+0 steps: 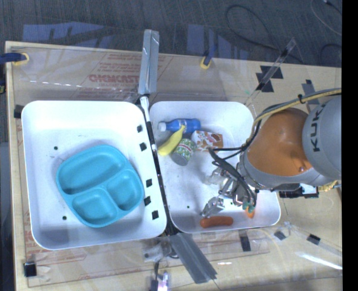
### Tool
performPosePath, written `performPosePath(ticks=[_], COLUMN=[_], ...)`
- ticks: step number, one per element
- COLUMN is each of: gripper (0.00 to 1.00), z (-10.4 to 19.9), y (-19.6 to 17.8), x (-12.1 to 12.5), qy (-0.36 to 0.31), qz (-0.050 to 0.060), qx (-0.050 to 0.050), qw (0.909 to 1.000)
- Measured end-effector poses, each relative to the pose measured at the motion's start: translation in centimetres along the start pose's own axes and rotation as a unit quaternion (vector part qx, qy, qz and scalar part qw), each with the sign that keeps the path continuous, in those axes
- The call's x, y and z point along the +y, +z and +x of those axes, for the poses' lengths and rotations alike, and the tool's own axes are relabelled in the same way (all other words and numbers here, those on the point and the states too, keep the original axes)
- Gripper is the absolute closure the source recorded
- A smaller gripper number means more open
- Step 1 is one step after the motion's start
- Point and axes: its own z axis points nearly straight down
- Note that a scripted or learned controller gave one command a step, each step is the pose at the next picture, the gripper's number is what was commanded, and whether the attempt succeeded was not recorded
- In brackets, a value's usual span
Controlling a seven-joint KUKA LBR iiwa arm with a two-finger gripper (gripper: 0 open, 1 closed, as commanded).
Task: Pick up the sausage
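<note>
Looking down on the bench, we see the sausage lying flat near the front wall of the right bin, while the arm's gripper hangs just above its left end. We judge the fingers slightly parted with nothing between them (the metal parts blur together here). Toward the bin's back sit a blue bottle, a banana and a small can. The left bin carries a blue divided tray.
</note>
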Motion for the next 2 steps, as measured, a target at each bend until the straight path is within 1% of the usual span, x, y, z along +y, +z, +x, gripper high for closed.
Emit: performPosePath(ticks=[1,2], gripper=[0.0,1.0], z=[1.4,1.3], y=[0.3,-0.8], x=[4.6,4.8], qy=[-0.028,-0.03], qz=[0.001,0.001], qx=[0.005,0.004], qw=[0.9996,0.9995])
